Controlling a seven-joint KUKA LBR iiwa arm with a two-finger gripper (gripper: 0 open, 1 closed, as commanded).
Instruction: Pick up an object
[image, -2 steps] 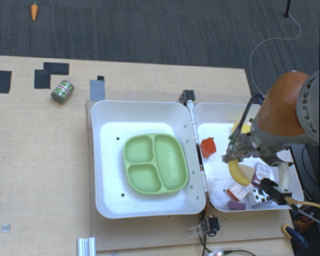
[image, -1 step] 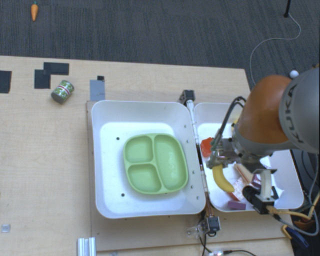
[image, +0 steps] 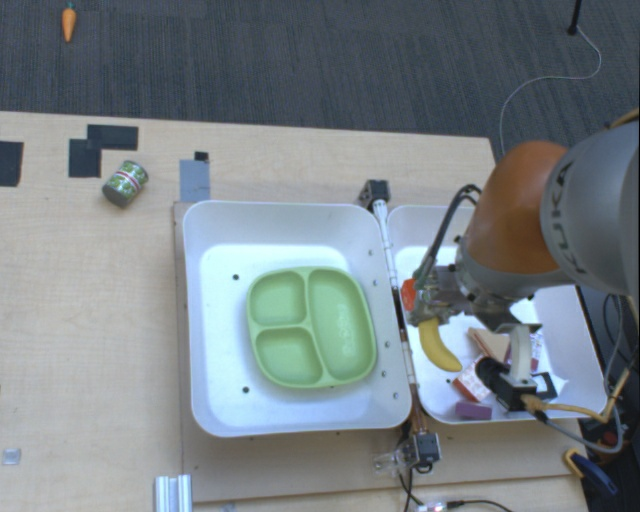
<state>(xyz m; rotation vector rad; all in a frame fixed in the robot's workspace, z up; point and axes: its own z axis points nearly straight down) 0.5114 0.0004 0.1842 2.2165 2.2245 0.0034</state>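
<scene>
The gripper (image: 432, 300) sits low in the right bin (image: 575, 330), just above the banana (image: 438, 347). Jaw state cannot be determined. The left bin (image: 215, 330) contains a green divided plate (image: 310, 327).

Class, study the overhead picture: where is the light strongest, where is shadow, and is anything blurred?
Camera view: brightest glare washes out the floor of the left bin around the green divided plate; the arm shades the right bin near the banana; focus is fairly even, though the small items under the arm are hard to make out.
</scene>
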